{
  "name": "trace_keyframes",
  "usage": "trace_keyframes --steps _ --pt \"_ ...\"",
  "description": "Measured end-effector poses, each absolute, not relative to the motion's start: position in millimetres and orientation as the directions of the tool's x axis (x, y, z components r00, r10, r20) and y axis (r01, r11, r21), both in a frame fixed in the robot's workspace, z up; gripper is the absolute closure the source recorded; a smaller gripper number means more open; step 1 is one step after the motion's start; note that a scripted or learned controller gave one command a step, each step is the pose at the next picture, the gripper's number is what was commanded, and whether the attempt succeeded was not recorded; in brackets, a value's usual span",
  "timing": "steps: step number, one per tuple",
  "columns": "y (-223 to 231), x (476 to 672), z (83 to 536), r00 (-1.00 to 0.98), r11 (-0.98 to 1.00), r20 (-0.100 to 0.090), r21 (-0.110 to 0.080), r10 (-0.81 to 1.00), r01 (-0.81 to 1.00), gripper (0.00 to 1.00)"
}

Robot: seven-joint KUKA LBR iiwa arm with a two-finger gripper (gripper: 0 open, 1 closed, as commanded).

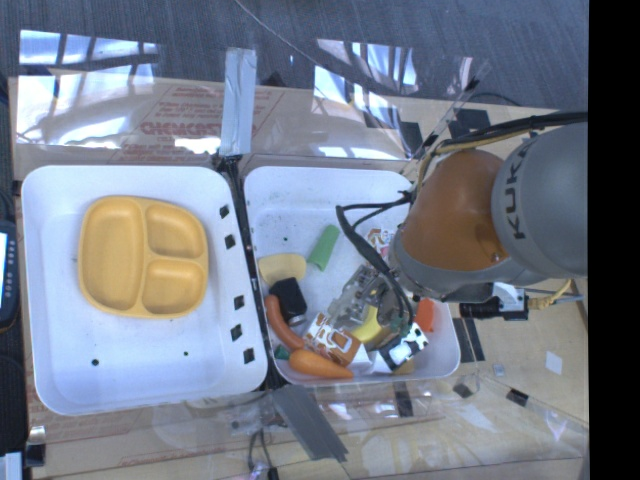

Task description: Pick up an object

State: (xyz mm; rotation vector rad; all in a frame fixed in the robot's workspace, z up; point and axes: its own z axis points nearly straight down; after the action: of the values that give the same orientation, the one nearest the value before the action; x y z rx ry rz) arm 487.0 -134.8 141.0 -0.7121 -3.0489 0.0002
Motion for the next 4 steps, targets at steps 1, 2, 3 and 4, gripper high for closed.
trace_keyframes --steps 1,2,3,4 --pt "-104.0 477.1 147.5 -0.877 0.877 0.003 0.0 0.48 0.48 1.0" --pt "-212.8 477.1 152.7 -0.977 0.977 -0.003 -0.002 0.214 0.214 1.0" --pt "-129.9 501.9 254.9 -0.952 0.952 -0.009 0.002 0.306 0.306 1.0" --pt "-69.1 517.7 250.3 -0.922 0.922 -0.003 0.001 0.387 0.387 1.0"
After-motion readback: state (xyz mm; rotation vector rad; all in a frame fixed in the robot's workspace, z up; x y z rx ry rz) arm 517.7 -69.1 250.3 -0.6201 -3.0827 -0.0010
